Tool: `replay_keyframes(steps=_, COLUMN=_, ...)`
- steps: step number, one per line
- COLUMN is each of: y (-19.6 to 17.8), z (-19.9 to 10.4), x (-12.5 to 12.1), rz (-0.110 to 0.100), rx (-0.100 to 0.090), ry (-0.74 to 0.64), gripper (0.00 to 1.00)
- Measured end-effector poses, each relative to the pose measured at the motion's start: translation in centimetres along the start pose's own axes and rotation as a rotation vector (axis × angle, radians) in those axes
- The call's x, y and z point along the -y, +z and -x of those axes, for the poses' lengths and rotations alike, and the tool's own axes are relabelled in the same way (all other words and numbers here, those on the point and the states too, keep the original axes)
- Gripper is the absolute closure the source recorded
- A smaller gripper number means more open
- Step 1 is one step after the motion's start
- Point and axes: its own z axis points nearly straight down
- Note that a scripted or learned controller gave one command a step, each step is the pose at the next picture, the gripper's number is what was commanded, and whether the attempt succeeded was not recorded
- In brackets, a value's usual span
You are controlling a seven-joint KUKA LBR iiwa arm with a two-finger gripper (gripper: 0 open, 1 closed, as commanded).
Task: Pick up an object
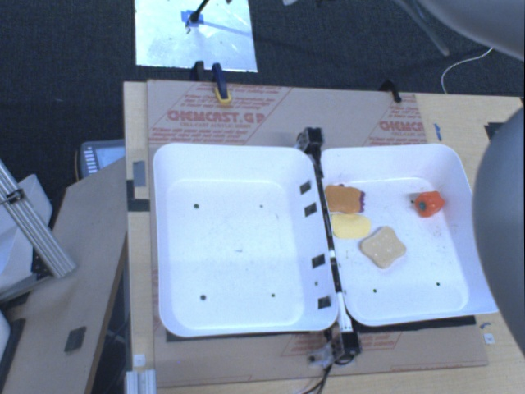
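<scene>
Approach looks like the step in hand, by my judgement: the grey arm (500, 195) bulks along the right edge and the top right of the frame, blurred and close to the lens, and whether its end effector is wide, narrow or carrying anything cannot be told from this view. Next move would call for coming down over one chosen piece in the right bin (459, 302).

Both bins are shallow, glossy white moulded trays with rounded corners, meeting at a dark clipped seam mid-frame; the left bin (234, 236) shows small dark dots on its floor. They rest on a brown printed cardboard sheet (246, 113).

Candidates sit in the right bin's upper left part: a tan, lobed, biscuit-like piece (383, 247), lowest; a flat pale yellow oval (351, 226) just beside it; an orange-brown slab (344, 198) against the seam wall. A small rounded orange-red piece (427, 203) lies apart, toward the right.
</scene>
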Motion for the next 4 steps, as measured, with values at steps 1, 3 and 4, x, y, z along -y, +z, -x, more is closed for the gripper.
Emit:
replay_keyframes(steps=1, y=-1.1, z=-0.1, x=0.0, rz=0.002, rx=-0.001, ry=-0.005, gripper=1.00)
replay_keyframes(steps=3, y=-2.3, z=-0.1, x=0.0, rz=0.008, rx=-0.004, ry=-0.011, gripper=1.00)
replay_keyframes(steps=4, y=-2.3, z=-0.1, x=0.0, rz=0.007, rx=-0.003, ry=-0.012, gripper=0.00)
